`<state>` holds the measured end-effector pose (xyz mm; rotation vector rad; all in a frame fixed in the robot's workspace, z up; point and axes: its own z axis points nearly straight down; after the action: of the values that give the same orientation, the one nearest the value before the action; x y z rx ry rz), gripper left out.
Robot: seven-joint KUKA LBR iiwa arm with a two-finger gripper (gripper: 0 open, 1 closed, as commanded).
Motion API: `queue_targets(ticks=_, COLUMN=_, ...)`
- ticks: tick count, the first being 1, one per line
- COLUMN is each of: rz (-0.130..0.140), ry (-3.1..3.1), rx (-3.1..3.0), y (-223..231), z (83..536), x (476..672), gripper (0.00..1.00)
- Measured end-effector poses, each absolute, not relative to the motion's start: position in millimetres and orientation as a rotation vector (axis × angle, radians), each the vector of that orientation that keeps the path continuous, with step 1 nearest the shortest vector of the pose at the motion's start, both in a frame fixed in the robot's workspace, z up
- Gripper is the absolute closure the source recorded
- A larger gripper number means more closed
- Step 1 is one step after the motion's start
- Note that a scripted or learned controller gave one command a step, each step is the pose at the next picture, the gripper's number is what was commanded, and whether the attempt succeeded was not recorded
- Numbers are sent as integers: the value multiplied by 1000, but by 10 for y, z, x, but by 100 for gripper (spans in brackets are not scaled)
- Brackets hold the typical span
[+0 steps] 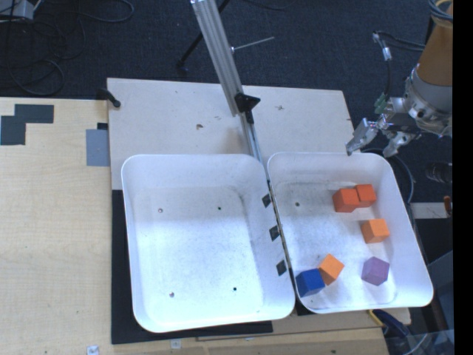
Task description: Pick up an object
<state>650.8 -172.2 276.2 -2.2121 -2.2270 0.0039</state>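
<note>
- The worktop (44,220) is pale wood, with a whitish board (177,117) on top of it toward 12 o'clock, and it carries two shallow white bins side by side.
- The left bin (140,272) takes the middle of the view; its floor shows only small dark specks.
- The right bin (403,198) touches the left bin along a shared edge, where three small black clips (274,232) sit in a row.
- A grey aluminium bar (222,58) goes slanted from 12 o'clock down to the place where both bins meet; it stands at the back of the shared edge.
- The arm (436,58) comes in at 2 o'clock, and the end effector (373,140) is just over the back rim of the right bin, near its far corner. I cannot tell if it is wide or narrow; nothing is seen between its fingers.
- The objects are six blocks, all in the right bin: four orange, one blue, one purple.
- Two orange blocks (353,197) touch each other at 3 o'clock, near the end effector.
- A third orange block (375,230) lies alone below them, near the right wall.
- The purple block (375,271) is at 4 o'clock, apart from the others.
- The blue block (310,281) is in the front left corner of that bin, touching the fourth orange block (332,267).
- The open floor in the right bin is mostly its back left part.
</note>
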Motion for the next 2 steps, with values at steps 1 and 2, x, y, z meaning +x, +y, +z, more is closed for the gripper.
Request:
queue_targets(ticks=1, rz=-5, ry=-2228, rx=-2226, y=-2059, z=1239, x=6593, gripper=0)
queue_targets(ticks=2, rz=-19, ry=-2243, rx=-2243, y=-1923, z=1123, x=6185, gripper=0)
